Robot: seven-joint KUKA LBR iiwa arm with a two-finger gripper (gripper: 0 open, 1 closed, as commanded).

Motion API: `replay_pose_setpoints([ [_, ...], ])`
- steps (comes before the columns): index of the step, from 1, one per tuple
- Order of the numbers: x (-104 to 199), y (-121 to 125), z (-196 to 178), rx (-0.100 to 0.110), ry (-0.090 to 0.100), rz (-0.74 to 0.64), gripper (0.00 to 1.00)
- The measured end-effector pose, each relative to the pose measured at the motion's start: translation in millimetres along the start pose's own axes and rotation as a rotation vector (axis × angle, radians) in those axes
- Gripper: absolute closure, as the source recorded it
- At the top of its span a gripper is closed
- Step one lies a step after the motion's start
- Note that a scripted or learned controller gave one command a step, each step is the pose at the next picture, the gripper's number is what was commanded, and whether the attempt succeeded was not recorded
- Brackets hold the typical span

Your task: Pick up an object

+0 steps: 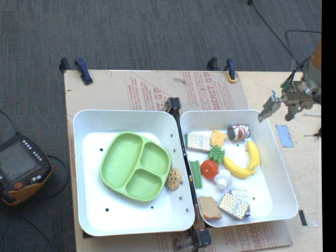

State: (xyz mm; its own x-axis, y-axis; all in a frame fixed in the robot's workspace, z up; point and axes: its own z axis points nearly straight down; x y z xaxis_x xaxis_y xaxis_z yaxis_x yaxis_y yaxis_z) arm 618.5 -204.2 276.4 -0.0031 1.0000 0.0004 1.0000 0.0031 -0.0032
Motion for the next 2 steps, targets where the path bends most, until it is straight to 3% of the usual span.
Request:
replay_pose_setpoints([
  [1, -7.5, 25.3, 161.4, 0.005, 0.003, -0.002, 0.00],
  [2, 34.5, 25.7, 192.3, 0.004, 0.002, 0.000, 0.00],
])
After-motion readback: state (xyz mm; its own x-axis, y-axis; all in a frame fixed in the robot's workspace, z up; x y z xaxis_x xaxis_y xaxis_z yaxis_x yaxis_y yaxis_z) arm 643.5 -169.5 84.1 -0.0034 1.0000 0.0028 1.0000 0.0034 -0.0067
